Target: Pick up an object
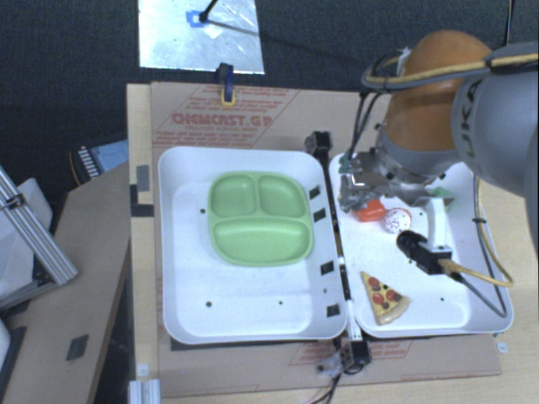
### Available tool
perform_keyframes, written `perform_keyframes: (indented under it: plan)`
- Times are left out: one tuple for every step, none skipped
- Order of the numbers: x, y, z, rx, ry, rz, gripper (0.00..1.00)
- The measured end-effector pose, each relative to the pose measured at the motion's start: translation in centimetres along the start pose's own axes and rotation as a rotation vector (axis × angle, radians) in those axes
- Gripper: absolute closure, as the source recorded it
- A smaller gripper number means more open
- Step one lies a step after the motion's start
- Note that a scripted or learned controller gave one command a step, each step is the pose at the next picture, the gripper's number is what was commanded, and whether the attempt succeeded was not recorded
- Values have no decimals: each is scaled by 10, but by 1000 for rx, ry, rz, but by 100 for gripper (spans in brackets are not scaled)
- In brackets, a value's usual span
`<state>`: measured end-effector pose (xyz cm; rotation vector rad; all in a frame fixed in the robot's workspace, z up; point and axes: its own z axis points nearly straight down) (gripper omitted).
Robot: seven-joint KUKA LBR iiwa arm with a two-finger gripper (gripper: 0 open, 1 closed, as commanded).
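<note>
From here I can't tell whether my tool is open or closed; it sits low in the right bin's upper-left corner, the small orange toy just beside it, lower-right, lying crosswise.

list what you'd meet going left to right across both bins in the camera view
green plate → pizza slice → white bar; the gripper and the small toys beneath it overlap the pizza slice's span, so they're left out
</note>
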<state>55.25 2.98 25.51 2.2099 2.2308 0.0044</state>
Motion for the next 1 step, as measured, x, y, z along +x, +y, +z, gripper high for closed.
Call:
perform_keyframes:
  plan:
    - [47, 7, 15, 2, -1, 3, 100]
